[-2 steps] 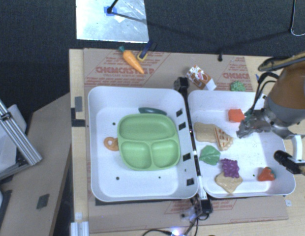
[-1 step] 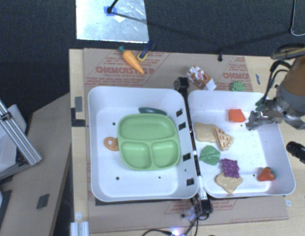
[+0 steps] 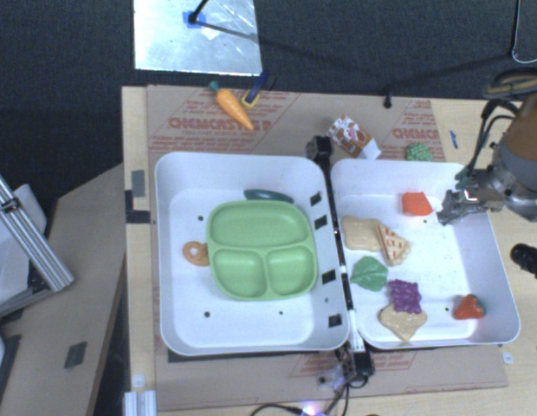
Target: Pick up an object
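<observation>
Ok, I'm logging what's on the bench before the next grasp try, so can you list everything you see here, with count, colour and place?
Bins: 2, white, side by side on the bench.
Divided tray: 1, light green, in the left bin.
Pretzel: 1, tan, left bin, beside the tray.
Orange block: 1, orange, right bin, far side.
Bread slice: 1, beige, right bin.
Waffle piece: 1, tan and red, beside the bread.
Leaf: 1, green, right bin.
Grapes: 1 bunch, purple, right bin.
Toast piece: 1, tan, near edge.
Strawberry: 1, red, near right corner.
Carrot: 1, orange, behind the bins.
Tool: 1, grey, over the right bin by the orange block.
</observation>
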Motion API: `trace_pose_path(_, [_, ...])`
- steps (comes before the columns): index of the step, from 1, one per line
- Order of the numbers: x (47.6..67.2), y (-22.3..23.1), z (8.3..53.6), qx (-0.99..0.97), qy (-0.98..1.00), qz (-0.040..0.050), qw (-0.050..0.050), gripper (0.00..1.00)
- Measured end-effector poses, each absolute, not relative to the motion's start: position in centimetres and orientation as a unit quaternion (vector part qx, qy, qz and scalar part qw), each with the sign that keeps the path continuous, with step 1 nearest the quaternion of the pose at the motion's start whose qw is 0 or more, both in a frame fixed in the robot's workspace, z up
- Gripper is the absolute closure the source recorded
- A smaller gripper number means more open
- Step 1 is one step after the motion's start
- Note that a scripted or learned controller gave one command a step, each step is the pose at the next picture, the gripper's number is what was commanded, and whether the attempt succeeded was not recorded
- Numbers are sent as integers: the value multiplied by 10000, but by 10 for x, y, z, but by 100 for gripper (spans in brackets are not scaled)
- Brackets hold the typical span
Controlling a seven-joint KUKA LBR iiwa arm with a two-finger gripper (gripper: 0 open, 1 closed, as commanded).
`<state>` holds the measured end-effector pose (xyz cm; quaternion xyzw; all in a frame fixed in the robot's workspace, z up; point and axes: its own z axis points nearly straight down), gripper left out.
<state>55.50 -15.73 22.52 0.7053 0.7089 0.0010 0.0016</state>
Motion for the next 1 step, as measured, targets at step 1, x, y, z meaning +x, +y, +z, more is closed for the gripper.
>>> trace_pose_path(1, [534,-101,232,7041,7101,7,0,100])
